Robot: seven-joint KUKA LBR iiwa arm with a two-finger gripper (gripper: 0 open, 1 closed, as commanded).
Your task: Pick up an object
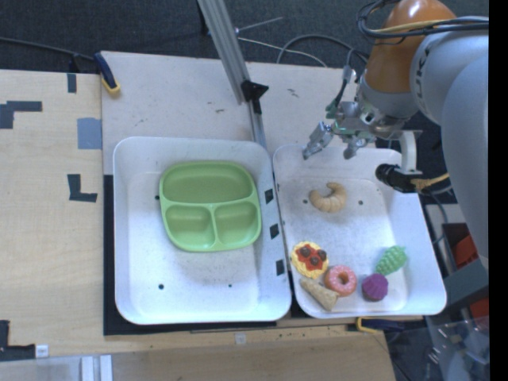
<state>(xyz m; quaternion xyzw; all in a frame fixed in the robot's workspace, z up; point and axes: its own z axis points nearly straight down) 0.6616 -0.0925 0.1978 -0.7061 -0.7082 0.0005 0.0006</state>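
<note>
My gripper (329, 147) hangs over the back edge of the right bin (413, 236), open, with nothing between its fingers (312, 146). A tan croissant (328, 198) lies just in front of it, a short way below. Along the bin's front sit a small pizza slice with red toppings (309, 258), a pink donut (342, 279), a tan cone-shaped piece (318, 294), a purple fruit (375, 287) and a green ridged piece (391, 259).
The left bin (135, 236) holds a green divided plate (210, 205). A grey metal pole (230, 50) slants down to the gap between the bins. Cables run behind the right bin.
</note>
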